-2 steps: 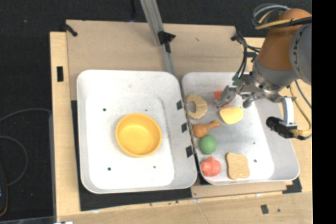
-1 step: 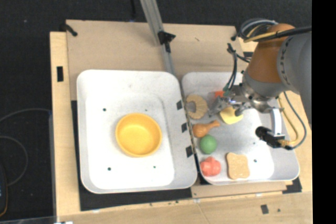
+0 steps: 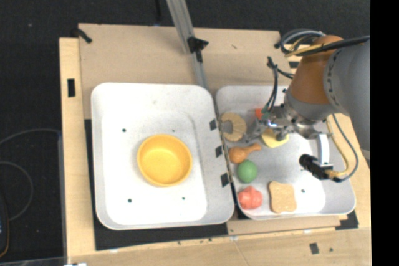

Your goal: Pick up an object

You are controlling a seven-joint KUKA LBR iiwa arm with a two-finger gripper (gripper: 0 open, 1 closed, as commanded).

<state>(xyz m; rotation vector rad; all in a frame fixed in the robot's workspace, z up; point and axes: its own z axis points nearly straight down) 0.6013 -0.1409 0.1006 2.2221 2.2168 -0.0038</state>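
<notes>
Here we see the end effector [image 3: 269, 128] low over the right bin [image 3: 336, 193], touching or just above a pale yellow object [image 3: 276, 139]; we cannot tell which. Just to its left lies a tan ring-shaped piece [image 3: 233, 126], and below-left of it an orange-brown drumstick-like toy [image 3: 243, 151] and a green ball [image 3: 247, 171]. Farther below sit a red-pink object [image 3: 250, 197] and a toast slice [image 3: 282, 196]. Well to its left, the left bin [image 3: 112, 109] holds a yellow bowl [image 3: 164, 160]. Both bins rest on the table [image 3: 131, 53].
</notes>
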